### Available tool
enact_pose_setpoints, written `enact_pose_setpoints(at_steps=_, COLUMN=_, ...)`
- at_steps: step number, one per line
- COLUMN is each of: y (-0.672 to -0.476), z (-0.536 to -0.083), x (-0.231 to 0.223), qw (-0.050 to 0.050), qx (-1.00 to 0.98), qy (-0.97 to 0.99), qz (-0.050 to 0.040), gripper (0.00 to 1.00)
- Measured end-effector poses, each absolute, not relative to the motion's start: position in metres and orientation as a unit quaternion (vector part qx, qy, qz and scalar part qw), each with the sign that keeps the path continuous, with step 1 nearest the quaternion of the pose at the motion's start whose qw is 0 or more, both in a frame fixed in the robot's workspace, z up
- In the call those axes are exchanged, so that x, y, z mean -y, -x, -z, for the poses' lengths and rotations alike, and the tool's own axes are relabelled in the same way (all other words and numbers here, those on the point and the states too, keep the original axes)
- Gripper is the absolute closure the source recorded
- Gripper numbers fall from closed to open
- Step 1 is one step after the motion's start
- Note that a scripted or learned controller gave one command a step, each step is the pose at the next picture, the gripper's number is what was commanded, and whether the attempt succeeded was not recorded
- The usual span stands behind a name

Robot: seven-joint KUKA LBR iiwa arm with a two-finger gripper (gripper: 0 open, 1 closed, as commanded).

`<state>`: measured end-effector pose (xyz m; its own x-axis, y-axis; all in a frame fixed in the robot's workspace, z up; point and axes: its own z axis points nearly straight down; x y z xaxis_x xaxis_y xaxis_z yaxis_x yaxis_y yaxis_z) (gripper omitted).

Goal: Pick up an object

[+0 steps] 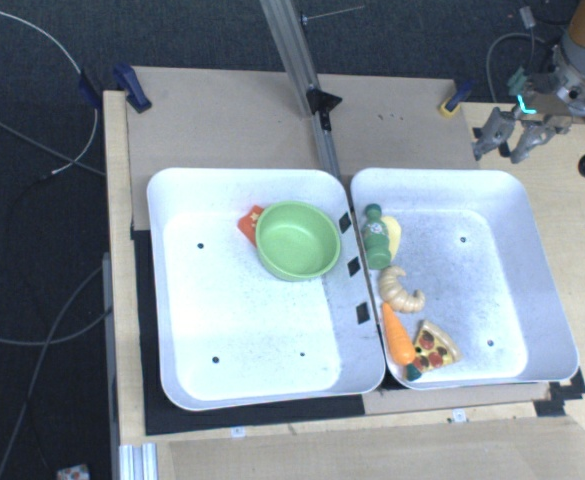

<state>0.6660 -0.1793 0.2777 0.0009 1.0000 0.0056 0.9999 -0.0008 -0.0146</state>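
Gripper [505,144] above the bench beyond the right bin's [492,193] far edge, jaws spread, nothing between them. In the right bin, along its left wall: green bottle [376,238], croissant [400,288], carrot [398,337], pizza slice [433,347]. In the left bin [232,358]: green bowl [297,239], touching a red piece [249,223] at its left.

arm in from upper right, wrist angled down-left, gripper [504,148] fingers spread apart, nothing between them.
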Motion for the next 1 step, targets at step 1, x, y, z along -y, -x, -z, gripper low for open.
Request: enact_pose_setpoints(at_steps=1, y=-0.6673, z=-0.2829, x=0.1794, qw=0.003, qx=0.707, qy=0.707, qz=-0.0007, gripper=0.00)
